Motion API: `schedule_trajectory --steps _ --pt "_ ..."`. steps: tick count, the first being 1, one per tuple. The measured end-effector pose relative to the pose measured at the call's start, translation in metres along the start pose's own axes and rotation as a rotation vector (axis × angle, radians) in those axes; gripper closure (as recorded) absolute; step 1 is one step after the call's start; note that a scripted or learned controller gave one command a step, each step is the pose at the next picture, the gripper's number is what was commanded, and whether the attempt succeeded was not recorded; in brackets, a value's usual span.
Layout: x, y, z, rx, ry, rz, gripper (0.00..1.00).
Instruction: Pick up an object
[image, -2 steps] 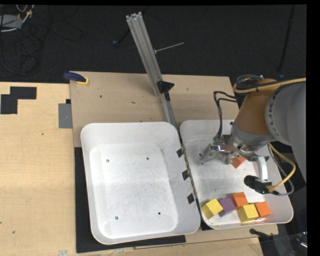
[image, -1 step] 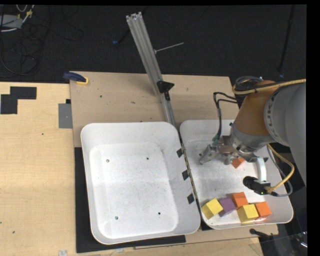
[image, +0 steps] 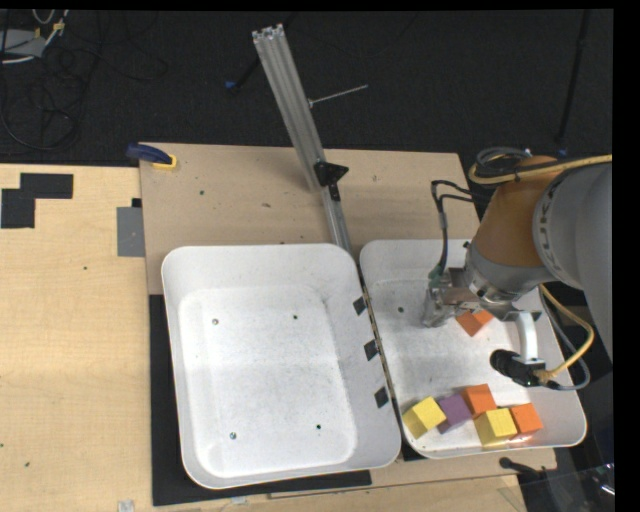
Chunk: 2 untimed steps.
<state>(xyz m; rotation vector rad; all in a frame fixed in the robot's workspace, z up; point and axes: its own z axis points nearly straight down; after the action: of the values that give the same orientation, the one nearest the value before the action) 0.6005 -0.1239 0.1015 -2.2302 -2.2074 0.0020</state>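
Currently the pincer (image: 440, 308) is working low in the right bin (image: 420, 262), beside an orange block (image: 473, 322); its state cannot be told. Judging by this, grasping is pending, requiring a centred closure before lifting.

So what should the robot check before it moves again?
1. Hand over the right bin: ok.
2. Orange block right beside the hand: ok.
3. Block actually gripped: cannot tell, the wrist hides it.
4. Other blocks out of the way: ok; the yellow block, purple block and the rest sit clustered at the near edge.
5. Cable clear of the blocks: ok.
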Motion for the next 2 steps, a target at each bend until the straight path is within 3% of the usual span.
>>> schedule_trajectory --steps 2 --pt "0.001 0.011 -0.106 -0.007 -0.002 -0.011 1.0"
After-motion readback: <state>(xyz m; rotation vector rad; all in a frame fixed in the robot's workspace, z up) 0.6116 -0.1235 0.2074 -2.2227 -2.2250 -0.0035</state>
